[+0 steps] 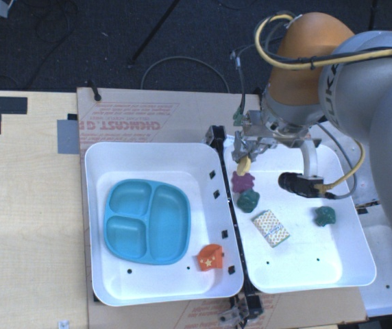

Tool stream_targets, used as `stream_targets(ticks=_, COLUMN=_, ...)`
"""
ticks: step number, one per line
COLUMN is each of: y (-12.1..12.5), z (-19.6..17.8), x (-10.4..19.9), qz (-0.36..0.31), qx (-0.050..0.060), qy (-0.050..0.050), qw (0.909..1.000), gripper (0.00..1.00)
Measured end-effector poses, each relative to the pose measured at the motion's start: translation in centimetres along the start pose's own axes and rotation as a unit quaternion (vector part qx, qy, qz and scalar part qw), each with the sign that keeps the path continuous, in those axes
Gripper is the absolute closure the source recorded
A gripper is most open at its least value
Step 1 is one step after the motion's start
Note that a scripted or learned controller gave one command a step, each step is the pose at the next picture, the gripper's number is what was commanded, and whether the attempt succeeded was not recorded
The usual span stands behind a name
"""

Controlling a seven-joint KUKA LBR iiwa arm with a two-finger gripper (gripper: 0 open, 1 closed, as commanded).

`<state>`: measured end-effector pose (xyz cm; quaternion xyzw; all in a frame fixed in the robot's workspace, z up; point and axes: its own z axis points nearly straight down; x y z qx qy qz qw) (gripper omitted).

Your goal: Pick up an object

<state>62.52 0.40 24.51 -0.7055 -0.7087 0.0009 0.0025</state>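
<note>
Right bin [350,269]: arm [319,60] hides its far corner.

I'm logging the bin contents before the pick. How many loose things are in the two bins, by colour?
Blue: 1, divided plate
Orange: 1, small block
Purple: 1, lumpy toy
Teal-green: 2, toys
Patterned white: 1, small box
Yellow: 1, small piece by the gripper
Total: 7

Two bins sit side by side on the bench. In the left bin [100,163], a divided plate [147,221] lies toward the left and a small block [210,257] near the front right corner. In the right bin [347,266], two soft toys [245,190] lie by the left wall, a small box [271,227] before them, and another toy [325,215] to the right.
</note>
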Motion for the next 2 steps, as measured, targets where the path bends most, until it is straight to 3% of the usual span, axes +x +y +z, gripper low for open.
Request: stream_targets(ticks=2, y=-0.6, z=0.6, x=9.7, qz=0.000, qx=0.000, qy=-0.001, qw=1.0000, gripper=1.00)
